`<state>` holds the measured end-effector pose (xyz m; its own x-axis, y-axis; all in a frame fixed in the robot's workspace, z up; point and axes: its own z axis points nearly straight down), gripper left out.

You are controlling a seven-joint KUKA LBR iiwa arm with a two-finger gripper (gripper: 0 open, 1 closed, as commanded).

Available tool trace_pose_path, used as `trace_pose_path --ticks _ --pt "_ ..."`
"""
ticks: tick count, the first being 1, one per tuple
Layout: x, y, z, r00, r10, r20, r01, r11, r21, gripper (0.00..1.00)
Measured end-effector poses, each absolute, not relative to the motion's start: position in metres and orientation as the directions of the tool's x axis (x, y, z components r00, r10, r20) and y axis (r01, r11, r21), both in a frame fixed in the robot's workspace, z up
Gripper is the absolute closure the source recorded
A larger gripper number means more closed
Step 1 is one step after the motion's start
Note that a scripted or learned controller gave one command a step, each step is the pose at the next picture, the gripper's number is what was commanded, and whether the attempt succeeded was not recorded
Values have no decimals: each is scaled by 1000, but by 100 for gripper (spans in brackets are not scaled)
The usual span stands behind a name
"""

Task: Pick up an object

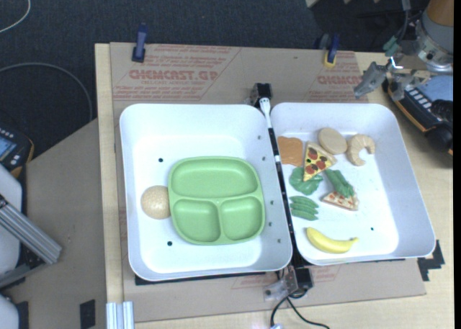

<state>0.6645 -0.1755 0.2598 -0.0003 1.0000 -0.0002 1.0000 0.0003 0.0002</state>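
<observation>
Parking my gripper (374, 79) off the bin's far corner, grip state unclear; pizza slice (317, 161) sits below-left, unobstructed.

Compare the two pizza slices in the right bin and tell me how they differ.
The upper pizza slice shows red pepperoni spots on yellow cheese; the lower pizza slice is mostly covered in green. The upper slice lies against the orange-brown toast; the lower one lies nearer the banana. Both are flat wedges lying in the right bin.
</observation>
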Motion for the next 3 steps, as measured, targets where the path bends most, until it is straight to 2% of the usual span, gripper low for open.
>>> trace_pose_path --ticks 1,2,3 --pt "626 -151 122 1 1000 5 1000 -1 -16 0" --pt "551 -79 188 -5 1000 3 1000 5 -3 0" --pt "512 -20 184 -5 1000 4 1000 5 -6 0"
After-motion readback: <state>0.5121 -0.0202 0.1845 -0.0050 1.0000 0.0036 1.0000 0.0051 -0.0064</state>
